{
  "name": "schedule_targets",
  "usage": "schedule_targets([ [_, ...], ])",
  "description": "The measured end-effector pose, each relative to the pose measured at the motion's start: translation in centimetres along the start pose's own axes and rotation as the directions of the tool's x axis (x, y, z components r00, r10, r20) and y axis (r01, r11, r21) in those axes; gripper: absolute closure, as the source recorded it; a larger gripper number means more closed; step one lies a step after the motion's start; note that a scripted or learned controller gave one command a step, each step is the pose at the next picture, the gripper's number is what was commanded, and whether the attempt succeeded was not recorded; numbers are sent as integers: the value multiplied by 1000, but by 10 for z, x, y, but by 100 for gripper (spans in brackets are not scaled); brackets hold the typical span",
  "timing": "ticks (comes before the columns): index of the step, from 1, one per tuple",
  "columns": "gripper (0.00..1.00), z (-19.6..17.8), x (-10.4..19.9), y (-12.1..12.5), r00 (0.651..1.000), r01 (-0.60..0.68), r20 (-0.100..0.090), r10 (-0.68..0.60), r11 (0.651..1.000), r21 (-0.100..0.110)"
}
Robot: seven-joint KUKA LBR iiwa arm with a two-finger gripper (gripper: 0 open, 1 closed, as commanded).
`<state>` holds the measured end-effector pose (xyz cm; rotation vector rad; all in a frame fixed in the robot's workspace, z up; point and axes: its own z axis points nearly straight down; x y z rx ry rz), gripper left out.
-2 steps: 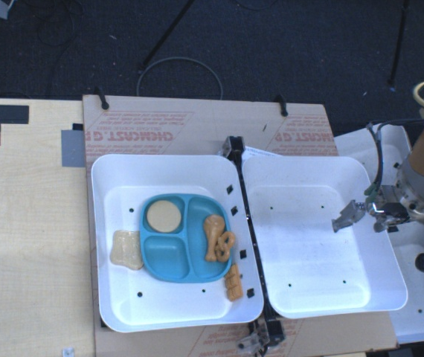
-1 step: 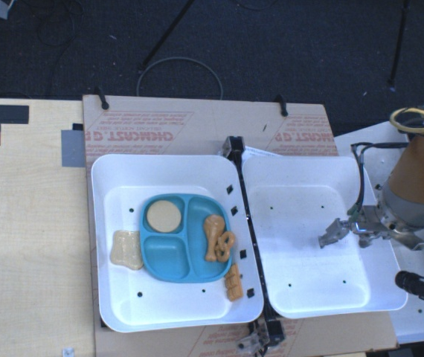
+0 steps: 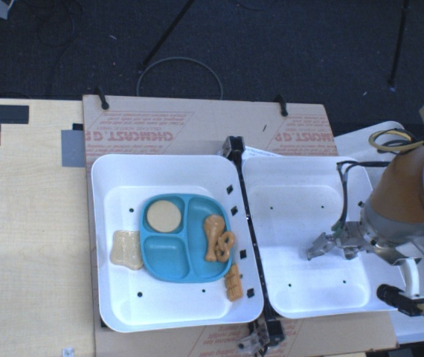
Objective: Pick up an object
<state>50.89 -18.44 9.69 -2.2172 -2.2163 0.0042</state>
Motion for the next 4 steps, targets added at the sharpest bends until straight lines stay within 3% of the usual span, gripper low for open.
schedule_targets([
  [1,100,-13,-1,0,1000,-5,1,5,1000,-1],
  [3,100,-119,3,9,1000,2,3,-2,1000,-8],
  [4,100,-141,3,10,1000,2,3,-2,1000,-7],
])
